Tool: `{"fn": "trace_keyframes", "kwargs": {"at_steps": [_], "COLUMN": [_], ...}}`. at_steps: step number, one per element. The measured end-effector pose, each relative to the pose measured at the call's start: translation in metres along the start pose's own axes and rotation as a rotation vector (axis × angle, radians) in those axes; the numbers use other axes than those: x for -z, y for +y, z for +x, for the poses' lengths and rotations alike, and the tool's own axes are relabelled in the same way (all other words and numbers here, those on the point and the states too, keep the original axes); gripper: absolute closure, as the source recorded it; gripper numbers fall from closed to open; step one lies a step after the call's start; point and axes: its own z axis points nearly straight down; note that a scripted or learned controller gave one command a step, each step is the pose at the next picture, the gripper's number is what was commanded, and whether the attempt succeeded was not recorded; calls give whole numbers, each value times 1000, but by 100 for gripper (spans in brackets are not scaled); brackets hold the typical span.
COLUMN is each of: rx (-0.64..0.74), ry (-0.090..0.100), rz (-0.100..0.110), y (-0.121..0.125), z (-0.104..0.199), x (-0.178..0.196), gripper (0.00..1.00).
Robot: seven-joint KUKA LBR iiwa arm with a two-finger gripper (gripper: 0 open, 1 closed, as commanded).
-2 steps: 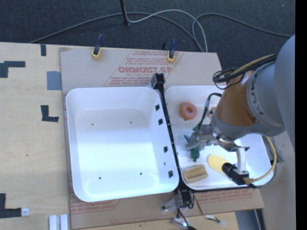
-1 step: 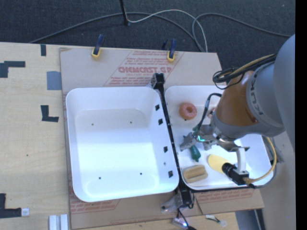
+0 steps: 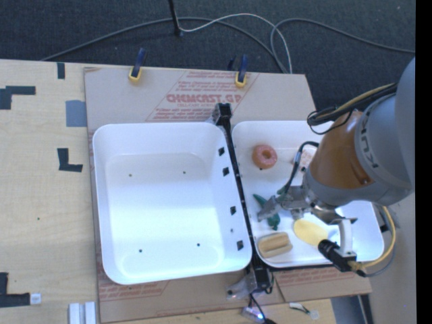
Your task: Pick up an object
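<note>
The right bin (image 3: 283, 128) holds a pink ring (image 3: 264, 156) at the back, a tan block (image 3: 275, 244) at the front and a yellow piece (image 3: 310, 231) beside the block. A small dark green item (image 3: 264, 205) lies near the divider. My gripper (image 3: 278, 206) is down low in this bin, right at the green item, with the grey wrist and orange band above it. Whether the green item is gripped is unclear. A pale object (image 3: 306, 155) peeks out behind the arm.
The left bin (image 3: 162, 201) sits beside the right one, with a black clip rail (image 3: 233, 181) between them. Both bins rest on a cardboard sheet (image 3: 196, 96) held by two yellow clamps. Cables run across the dark floor behind.
</note>
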Motion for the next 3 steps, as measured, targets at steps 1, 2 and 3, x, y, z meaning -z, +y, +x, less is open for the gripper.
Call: {"fn": "trace_keyframes", "kwargs": {"at_steps": [1,2,3], "rx": [3,1,1], "ry": [0,1,-1], "rz": [-1,2,0], "y": [96,23,24], "z": [4,15,15], "x": [0,0,10], "gripper": [0,0,100]}}
